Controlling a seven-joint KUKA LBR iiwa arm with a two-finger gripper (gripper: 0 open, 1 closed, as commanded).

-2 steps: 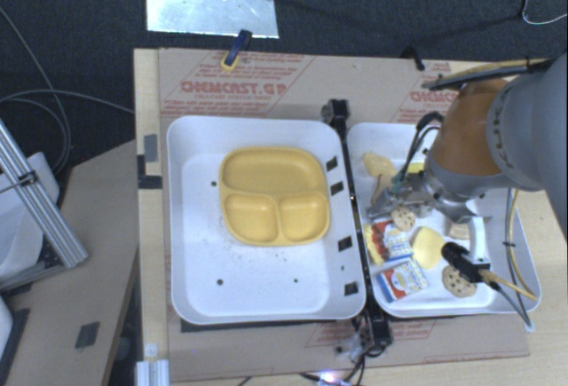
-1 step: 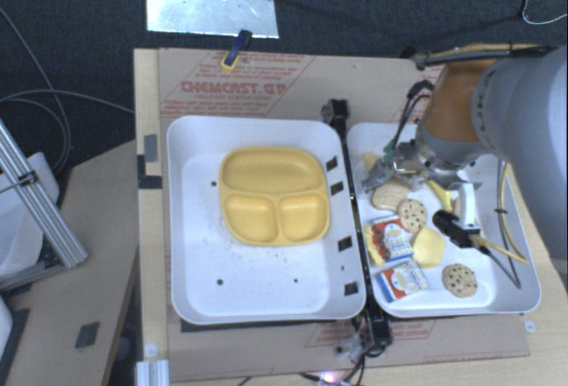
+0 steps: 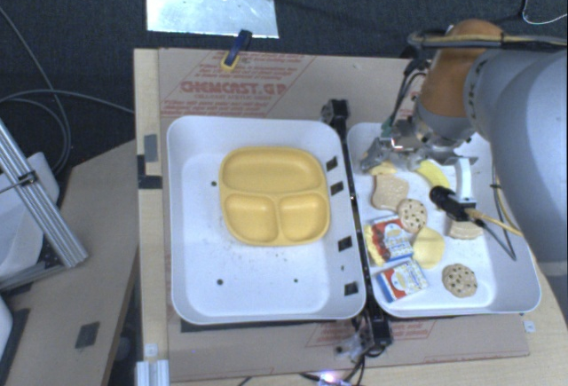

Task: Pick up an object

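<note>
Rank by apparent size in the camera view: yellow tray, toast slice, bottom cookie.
1. yellow tray, largest by far
2. toast slice
3. bottom cookie, only slightly smaller than the toast, so that order is unsure.

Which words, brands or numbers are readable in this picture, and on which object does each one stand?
"CHEMCAST GP": red print on the brown cardboard sheet under the two bins, behind the left bin.
Further red print on the same sheet at the front edge: too blurred to read.
Two small packets in the right bin: red and blue print, too small to read.
</note>
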